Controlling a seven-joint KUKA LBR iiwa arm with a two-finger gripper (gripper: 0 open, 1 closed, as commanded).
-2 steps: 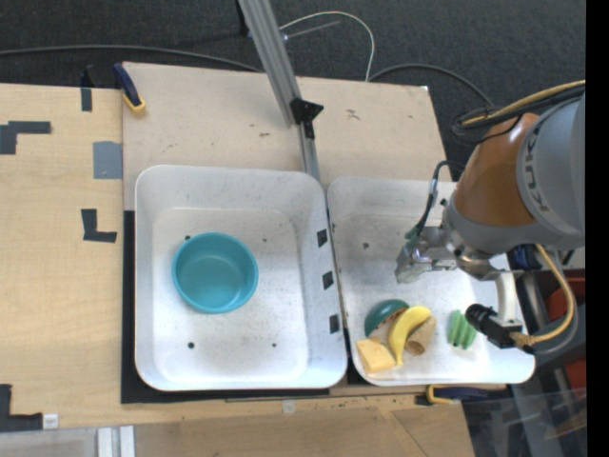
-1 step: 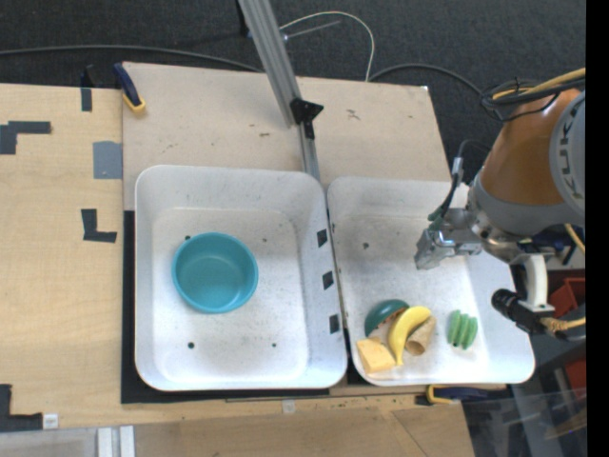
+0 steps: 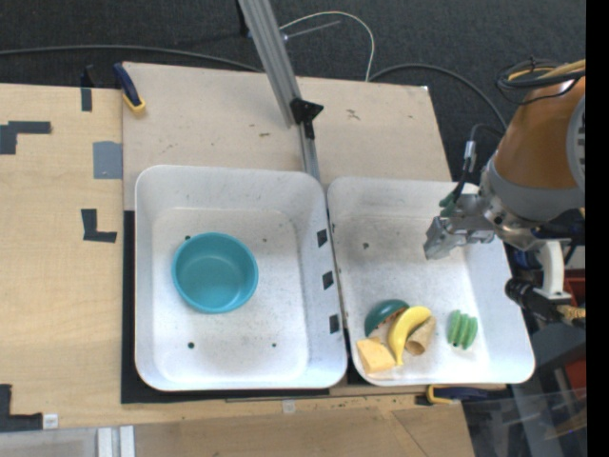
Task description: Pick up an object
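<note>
The grey arm with its orange band reaches in from the right, its metal claw [image 3: 447, 239] poised over the upper part of the right shallow white bin [image 3: 381, 208]; whether the claw is open or closed cannot be told, and nothing is seen in its grip. Well below it, near that bin's front edge, lie a curved yellow banana [image 3: 409, 329], a dark teal rounded piece [image 3: 383, 312], a pale yellow wedge [image 3: 375, 355] and a small green ridged item [image 3: 462, 329]. The left white bin [image 3: 152, 255] holds a round teal bowl [image 3: 215, 272]. Both bins sit on a pale wooden counter [image 3: 57, 255].
</note>
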